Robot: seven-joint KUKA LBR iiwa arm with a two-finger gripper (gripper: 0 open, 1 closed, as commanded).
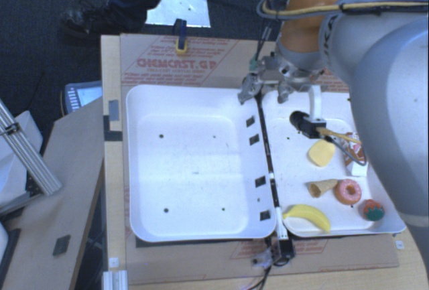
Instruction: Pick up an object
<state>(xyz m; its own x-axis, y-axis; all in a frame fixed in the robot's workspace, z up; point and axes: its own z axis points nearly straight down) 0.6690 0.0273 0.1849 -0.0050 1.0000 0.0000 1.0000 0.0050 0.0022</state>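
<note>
gripper (265,91) hangs at the 12 o'clock end of the seam between 2 white bins, left bin (194,168) and right bin (289,165), its 2 fingers spread apart with nothing between them. all 6 loose things lie in the right bin, from 3 to 6 o'clock of the gripper and apart from it. 1 yellow banana (307,217) sits at the bin's 6 o'clock edge. 1 waffle cone (322,187) lies just beside 1 pink doughnut (348,191). 1 red-and-green round toy (373,209) is at 4 o'clock of the doughnut. 1 pale yellow lump (322,153) rests near the bin's middle, with 1 white-and-red block (356,160) at its 3 o'clock. both bins rest on 1 cardboard sheet (201,57) with red print.
</note>
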